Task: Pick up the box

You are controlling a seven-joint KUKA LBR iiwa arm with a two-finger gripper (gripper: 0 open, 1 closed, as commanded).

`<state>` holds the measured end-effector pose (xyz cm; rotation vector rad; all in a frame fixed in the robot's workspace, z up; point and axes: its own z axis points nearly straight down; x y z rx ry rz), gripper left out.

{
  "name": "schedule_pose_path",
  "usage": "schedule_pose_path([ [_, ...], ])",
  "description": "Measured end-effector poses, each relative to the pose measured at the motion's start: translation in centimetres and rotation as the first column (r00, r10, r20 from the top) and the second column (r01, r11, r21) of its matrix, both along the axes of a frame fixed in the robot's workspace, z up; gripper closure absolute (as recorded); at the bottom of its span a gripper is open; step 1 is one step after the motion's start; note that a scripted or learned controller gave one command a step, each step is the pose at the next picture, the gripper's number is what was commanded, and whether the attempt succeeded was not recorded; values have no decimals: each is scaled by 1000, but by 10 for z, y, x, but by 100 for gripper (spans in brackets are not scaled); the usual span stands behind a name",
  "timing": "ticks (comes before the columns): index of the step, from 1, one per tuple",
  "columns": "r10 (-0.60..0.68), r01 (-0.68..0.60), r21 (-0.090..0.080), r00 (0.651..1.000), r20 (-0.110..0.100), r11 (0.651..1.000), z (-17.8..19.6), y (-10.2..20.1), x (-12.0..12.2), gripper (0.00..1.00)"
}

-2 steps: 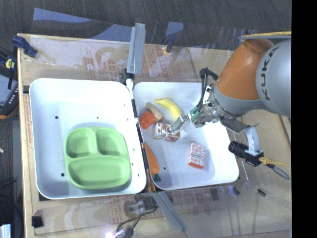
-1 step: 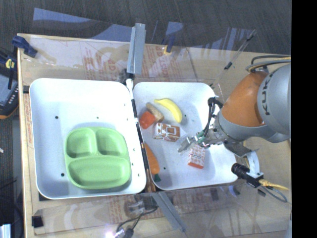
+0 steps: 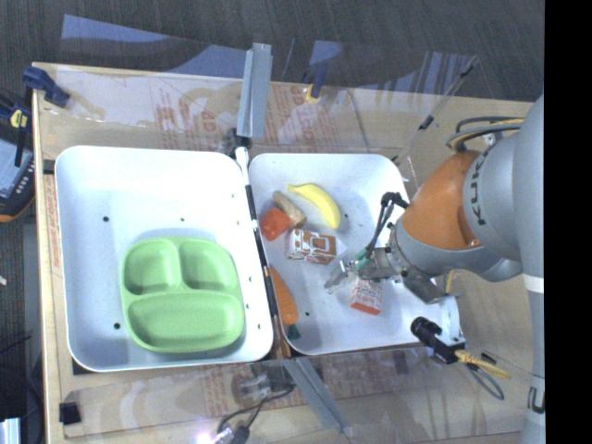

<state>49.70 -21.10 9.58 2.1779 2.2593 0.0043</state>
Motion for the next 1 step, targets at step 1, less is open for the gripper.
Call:
schedule_pose_path([
  [1, 3, -3, -5, 1000, 2, 1000, 11, -2, 1, 100],
])
